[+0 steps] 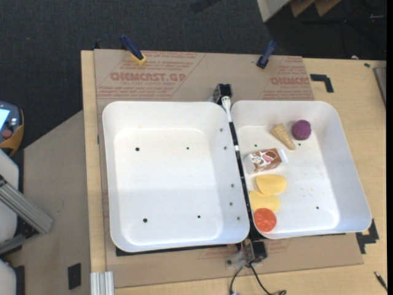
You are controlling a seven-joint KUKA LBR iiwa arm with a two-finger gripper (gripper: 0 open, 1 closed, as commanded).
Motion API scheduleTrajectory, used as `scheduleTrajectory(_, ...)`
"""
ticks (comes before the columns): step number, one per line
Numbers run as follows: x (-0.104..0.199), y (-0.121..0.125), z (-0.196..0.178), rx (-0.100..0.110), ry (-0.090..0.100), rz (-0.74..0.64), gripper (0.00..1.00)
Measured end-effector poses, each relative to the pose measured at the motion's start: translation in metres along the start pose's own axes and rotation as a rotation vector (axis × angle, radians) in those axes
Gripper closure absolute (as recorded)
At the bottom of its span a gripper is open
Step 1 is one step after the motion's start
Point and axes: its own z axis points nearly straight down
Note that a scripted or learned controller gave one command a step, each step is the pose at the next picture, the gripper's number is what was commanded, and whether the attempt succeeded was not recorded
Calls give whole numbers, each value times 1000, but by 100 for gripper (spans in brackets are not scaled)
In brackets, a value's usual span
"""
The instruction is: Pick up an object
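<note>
Six objects point(271, 184) in right bin point(331, 165)

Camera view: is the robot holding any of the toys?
Nothing is held. The round purple ball, tan cone, brown-and-white packet, two yellow pieces and orange-red disc all lie in the right white bin.

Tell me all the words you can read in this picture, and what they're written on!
"CHEMCAST GP", in red print on the brown board under the bins, near the left bin.
The same red print, partly readable, on the board near the right bin.
The smaller red lines above and below it are too blurred to read.
The small packet in the right bin has a picture, but its print is too small to read.
</note>
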Motion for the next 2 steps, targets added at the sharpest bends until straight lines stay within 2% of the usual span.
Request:
scheduleTrajectory(1,4,3,94,8,4,-6,100)
scheduleTrajectory(2,14,31,-5,-13,-5,-10,100)
